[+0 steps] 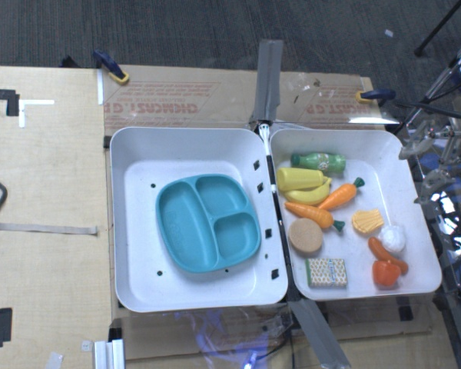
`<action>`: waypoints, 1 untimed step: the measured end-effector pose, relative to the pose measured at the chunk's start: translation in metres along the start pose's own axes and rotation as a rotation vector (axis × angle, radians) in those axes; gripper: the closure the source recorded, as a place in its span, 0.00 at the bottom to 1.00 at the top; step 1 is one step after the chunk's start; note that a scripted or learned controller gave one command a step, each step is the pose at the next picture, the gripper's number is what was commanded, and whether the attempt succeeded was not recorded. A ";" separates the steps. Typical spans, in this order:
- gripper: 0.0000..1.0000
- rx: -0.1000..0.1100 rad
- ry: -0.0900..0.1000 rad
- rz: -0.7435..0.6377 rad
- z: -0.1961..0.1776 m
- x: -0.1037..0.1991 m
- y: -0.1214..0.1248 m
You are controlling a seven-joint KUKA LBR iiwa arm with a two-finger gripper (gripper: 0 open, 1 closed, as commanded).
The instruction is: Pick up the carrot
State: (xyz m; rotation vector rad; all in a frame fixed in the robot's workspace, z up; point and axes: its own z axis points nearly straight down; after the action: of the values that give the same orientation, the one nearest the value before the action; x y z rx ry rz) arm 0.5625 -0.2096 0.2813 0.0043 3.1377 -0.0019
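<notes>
Two orange carrots lie in the right bin [415, 198]. One carrot [338, 197] slants up to the right, with its green tip near the bin's middle. The other carrot [310, 213] lies just below it, pointing right and down, green end at the right. Both touch or nearly touch a yellow banana [303, 181] on their upper left. A round tan disc [306, 236] sits right below the lower carrot.
The right bin also holds a green bottle [319, 161], a yellow ridged piece [367, 221], a white ball [393, 237], a red-orange vegetable [385, 272] and a small box [326, 271]. A blue divided plate [207, 221] lies in the left bin [131, 206]. Metal framework [438, 152] stands at the right.
</notes>
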 end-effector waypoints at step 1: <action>0.00 0.000 0.001 0.091 0.125 0.016 -0.001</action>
State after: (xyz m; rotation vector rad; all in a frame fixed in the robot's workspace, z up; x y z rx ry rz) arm 0.5470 -0.2109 0.1558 0.1467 3.1356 -0.0010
